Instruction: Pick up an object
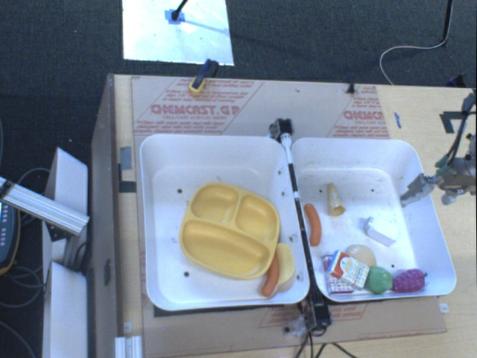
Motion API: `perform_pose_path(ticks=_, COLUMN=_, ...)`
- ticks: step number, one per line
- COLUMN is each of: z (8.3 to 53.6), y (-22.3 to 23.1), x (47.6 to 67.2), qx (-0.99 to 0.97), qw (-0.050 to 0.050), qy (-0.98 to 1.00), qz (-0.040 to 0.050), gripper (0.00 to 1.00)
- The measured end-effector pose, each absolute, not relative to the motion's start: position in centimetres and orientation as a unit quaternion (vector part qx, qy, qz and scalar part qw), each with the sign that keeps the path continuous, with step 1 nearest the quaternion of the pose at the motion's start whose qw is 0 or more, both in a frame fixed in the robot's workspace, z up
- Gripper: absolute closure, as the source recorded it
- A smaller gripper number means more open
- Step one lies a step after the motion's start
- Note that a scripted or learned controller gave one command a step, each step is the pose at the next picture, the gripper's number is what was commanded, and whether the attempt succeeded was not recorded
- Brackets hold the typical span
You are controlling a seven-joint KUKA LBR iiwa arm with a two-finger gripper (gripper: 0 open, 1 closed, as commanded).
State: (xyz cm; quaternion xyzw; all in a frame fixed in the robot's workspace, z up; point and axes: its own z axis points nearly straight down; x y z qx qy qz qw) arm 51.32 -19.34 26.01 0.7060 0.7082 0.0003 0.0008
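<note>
My gripper (417,189) hangs at the right rim of the right bin (387,155), above its edge, and nothing shows in its grasp. In that bin lie an orange sausage (314,224), a tan cone (335,198), a white block (378,233), a red and white snack box (345,269), a pale round piece (362,253), a green fruit (378,280) and a purple grape bunch (408,280). The white block lies closest to the gripper, down and to its left.
The left bin (171,162) holds a yellow divided tray (229,230), with a second orange sausage (271,276) and a yellow bun-like piece (285,263) by its right corner. A black bar (294,192) runs between the bins. Cables trail at the top right.
</note>
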Motion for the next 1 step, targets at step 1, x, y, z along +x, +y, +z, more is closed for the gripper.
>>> perform_pose_path(ticks=1, z=18.43, y=-12.72, x=50.23, qx=0.706, qw=0.0, qy=0.708, qz=0.0002, gripper=0.0)
